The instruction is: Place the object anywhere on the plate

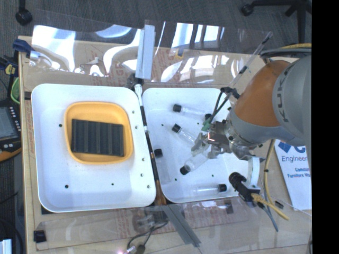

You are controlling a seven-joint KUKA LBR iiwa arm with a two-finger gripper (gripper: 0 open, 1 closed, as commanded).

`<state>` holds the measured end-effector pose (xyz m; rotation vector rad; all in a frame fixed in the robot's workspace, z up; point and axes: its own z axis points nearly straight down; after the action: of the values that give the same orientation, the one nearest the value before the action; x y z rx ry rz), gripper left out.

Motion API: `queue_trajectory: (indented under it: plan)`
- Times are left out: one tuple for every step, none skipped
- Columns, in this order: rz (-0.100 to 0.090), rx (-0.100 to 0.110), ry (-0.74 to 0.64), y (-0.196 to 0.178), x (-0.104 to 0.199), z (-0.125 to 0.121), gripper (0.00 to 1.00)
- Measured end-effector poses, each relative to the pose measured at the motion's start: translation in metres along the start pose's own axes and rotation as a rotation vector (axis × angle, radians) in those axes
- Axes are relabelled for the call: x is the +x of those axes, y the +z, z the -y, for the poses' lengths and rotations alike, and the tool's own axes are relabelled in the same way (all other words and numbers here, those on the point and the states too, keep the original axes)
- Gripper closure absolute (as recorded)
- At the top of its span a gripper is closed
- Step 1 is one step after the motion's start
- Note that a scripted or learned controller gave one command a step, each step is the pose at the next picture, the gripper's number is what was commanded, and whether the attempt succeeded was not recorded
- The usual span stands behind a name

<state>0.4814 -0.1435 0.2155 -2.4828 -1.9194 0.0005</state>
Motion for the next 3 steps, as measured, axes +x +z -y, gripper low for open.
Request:
queue_trajectory:
  plan:
    - [0.002,0.0,-0.2,0.057,0.035,0.014,1.0]
    - [0.001,0.0,-0.304,0.018,0.117,-0.048,1.0]
    - [0.002,0.004,-0.459,0.025,0.138,0.001,1.0]
